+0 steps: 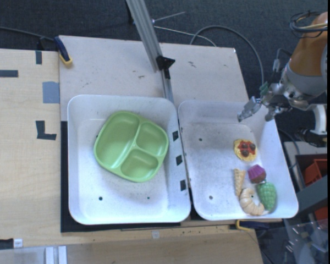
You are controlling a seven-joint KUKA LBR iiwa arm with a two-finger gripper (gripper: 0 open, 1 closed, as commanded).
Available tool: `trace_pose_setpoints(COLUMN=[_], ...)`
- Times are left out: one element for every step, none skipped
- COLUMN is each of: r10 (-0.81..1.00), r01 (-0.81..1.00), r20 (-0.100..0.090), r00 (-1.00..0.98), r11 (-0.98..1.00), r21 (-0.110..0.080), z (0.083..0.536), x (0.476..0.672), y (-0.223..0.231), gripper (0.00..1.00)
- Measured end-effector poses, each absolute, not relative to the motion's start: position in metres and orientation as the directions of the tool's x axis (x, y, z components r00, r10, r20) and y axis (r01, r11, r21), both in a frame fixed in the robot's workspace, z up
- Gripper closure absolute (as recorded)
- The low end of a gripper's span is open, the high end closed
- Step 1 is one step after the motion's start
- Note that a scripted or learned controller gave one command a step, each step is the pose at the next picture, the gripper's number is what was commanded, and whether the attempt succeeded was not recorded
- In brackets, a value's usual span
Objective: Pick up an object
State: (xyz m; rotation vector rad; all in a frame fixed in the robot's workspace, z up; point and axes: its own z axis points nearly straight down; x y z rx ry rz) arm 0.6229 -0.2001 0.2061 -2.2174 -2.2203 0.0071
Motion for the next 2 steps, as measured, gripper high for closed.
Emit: trace_pose_setpoints(r10=[1.0, 1.0], r01=[1.0, 1.0], r20=[0.0, 0.0], r00=[-0.003, -0.002], r11=[0.003, 0.002], r21=[-0.006, -0.008], z=[0.155, 0.099], x=[0.632, 0.62], y=[-0.2, -0.201], gripper=[0.0, 0.0])
